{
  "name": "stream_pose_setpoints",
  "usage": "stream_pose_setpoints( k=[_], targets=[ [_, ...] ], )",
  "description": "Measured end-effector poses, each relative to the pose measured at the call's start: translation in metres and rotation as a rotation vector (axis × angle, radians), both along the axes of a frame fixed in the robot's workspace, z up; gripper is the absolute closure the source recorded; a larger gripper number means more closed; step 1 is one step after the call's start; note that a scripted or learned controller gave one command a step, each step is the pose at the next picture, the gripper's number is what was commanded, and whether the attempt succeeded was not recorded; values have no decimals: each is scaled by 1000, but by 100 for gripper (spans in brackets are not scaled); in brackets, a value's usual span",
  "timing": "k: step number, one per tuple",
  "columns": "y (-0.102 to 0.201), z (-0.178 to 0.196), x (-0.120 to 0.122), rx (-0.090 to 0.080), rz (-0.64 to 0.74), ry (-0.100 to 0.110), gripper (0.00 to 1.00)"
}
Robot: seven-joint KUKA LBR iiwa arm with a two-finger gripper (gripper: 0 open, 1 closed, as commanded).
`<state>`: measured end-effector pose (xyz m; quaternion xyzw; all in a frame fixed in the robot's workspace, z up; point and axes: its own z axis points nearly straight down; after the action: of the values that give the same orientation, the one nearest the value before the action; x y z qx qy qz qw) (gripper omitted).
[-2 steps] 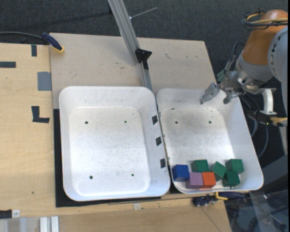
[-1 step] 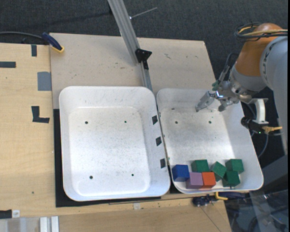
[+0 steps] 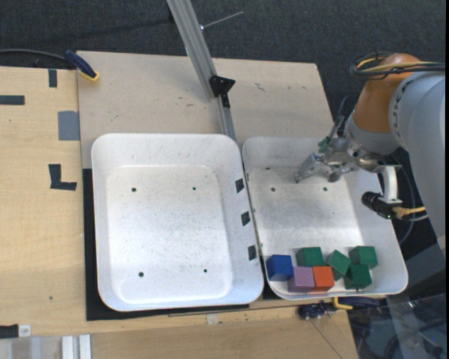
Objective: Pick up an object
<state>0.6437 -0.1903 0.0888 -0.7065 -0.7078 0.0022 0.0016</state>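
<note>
the bench carries two shallow white bins side by side, the left bin (image 3: 112,170) larger in the frame and the right bin (image 3: 299,219) at centre right. the arm (image 3: 404,118) enters from the right edge, grey with an orange band above the wrist. its gripper (image 3: 308,172) sits low over the upper part of the right bin, pointing toward the left of the frame; whether the tool is open or closed cannot be told at this size, and nothing is seen carried by it. the blocks are gathered along the lower edge of the right bin, well apart from the gripper: a blue block (image 3: 280,266) at the left of the group, a purple block (image 3: 304,278) just beside it, an orange block (image 3: 323,277) touching the purple one, and four green blocks (image 3: 310,256) (image 3: 339,261) (image 3: 364,256) (image 3: 358,276) behind and to the right of these. a slanted metal rail (image 3: 191,32) runs from the top of the frame down to the gap between the bins. a blue and yellow clamp handle (image 3: 82,64) lies at the upper left of the bench. dark tape marks (image 3: 58,176) sit on the wooden surface at the left.
</note>
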Motion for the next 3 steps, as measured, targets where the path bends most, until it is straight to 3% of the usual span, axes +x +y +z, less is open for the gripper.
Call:
stream_pose_setpoints(
  k=[1,3],
  targets=[
    [1,13,1,0,2,-3,100],
    [0,129,10,-1,0,-11,100]
  ],
)
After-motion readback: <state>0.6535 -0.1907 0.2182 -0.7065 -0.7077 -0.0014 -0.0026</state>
